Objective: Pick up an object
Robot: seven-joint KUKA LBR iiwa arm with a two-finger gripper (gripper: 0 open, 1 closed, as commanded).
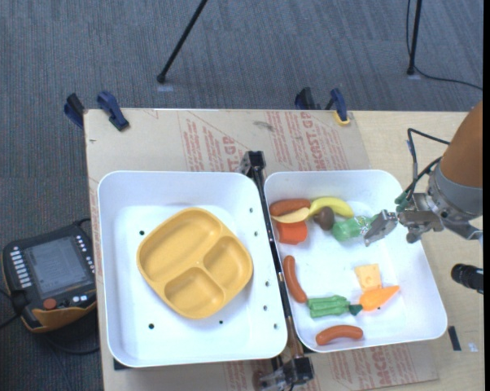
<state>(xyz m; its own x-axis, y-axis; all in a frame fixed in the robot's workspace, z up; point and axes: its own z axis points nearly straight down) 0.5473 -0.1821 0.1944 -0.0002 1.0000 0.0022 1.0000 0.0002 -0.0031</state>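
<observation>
My gripper (pixel 382 226) hangs low over the right bin (pixel 428 304), near its upper right side. Its tip is right beside a green toy vegetable (pixel 346 230), which lies just to its left. I cannot tell whether they touch. Close by in the bin are a yellow banana (pixel 333 208), a small brown piece (pixel 325 217), a red sausage (pixel 289 206) on a pale slice, and an orange cup (pixel 292 233).
Lower in the right bin lie a long sausage (pixel 293 278), a yellow cheese block (pixel 368 277), a carrot (pixel 380 296), a green pod (pixel 330 305) and another sausage (pixel 339 334). The left bin (pixel 115 218) holds a yellow divided plate (pixel 194 261). A teach pendant (pixel 50 275) sits off the bench's left.
</observation>
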